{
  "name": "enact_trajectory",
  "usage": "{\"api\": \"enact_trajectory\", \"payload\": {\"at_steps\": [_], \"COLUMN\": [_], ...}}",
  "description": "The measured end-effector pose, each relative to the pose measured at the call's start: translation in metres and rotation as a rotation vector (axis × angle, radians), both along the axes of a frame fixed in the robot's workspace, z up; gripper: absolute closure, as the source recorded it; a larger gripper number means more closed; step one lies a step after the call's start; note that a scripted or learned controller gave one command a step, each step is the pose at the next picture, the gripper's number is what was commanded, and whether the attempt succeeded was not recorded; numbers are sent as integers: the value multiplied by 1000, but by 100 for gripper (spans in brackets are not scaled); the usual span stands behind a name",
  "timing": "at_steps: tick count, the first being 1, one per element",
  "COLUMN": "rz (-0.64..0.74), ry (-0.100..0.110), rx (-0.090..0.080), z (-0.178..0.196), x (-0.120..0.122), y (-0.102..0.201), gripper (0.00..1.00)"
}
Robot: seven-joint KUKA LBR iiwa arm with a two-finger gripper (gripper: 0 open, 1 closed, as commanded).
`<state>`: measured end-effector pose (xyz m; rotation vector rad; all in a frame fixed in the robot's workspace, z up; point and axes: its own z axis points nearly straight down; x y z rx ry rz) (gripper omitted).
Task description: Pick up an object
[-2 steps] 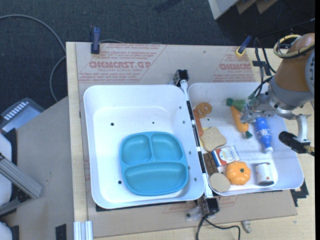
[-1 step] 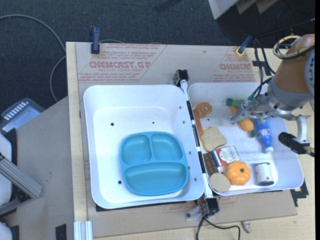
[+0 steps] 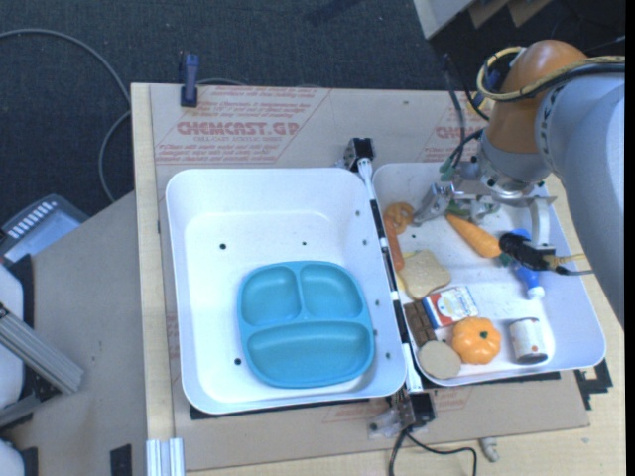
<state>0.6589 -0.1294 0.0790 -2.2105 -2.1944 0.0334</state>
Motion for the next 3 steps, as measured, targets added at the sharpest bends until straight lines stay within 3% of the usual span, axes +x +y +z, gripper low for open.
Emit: {"api": "enact_trajectory", "payload": {"at_steps": [1, 2, 3], "rz": [0, 0, 7], "ry": [5, 3, -34], "rx": [-5, -5, -4], "z": [9, 10, 5], "x": [-1, 0, -58], "y": [-2, -2, -17], "gripper": [100, 0, 0]}}
